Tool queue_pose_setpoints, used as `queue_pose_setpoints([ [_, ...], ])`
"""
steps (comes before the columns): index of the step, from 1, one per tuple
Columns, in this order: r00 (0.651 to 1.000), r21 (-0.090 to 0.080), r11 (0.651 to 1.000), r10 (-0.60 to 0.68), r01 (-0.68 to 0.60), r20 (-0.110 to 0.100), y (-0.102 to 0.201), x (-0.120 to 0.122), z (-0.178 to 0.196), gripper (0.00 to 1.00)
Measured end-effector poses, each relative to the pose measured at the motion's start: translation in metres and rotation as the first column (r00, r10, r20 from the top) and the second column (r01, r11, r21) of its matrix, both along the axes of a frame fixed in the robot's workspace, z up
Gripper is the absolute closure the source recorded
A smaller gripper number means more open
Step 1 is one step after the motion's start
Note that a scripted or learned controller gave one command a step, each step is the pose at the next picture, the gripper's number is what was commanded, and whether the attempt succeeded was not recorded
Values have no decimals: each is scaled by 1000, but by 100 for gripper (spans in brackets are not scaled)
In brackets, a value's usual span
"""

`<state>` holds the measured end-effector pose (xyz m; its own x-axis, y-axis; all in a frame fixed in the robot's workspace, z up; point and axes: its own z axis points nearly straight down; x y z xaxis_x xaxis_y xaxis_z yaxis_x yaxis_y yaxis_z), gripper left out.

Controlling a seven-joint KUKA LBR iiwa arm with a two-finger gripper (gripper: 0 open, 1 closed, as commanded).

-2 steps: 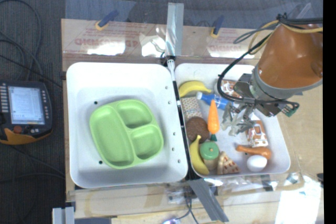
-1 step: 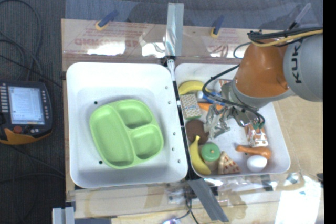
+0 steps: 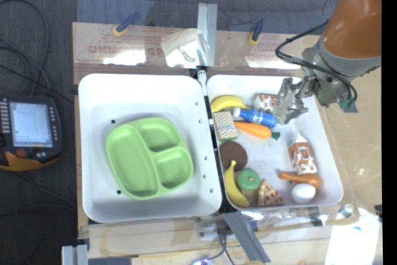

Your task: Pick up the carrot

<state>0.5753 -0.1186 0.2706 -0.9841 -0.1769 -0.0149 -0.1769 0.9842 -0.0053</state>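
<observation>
The gripper (image 3: pixel 289 102) hangs over the right bin (image 3: pixel 329 161) near its back edge, its fingers apart and holding nothing. The carrot (image 3: pixel 253 130) lies just left of it, in the bin's back half, touching a blue bottle (image 3: pixel 254 116) and beside a yellow banana (image 3: pixel 224 102).

Reaches in from the upper right, orange band (image 3: pixel 358 14) bulking large at the far right corner, grey wrist (image 3: pixel 338 62) just below it. Trails black cables around the wrist, looping left and down. Angles down and to the left, ending in the gripper (image 3: pixel 290 105) over the far right part of the scene. Points metal fingers (image 3: pixel 286 96) downward and leftward, slightly tilted. Hangs low, close to the surface beneath. Nothing visibly clamped between the fingers.
</observation>
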Motion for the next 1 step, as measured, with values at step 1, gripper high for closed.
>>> queue_pose_setpoints([
  [1,952,-1,952,306,-306,-8,-34,14,59,100],
])
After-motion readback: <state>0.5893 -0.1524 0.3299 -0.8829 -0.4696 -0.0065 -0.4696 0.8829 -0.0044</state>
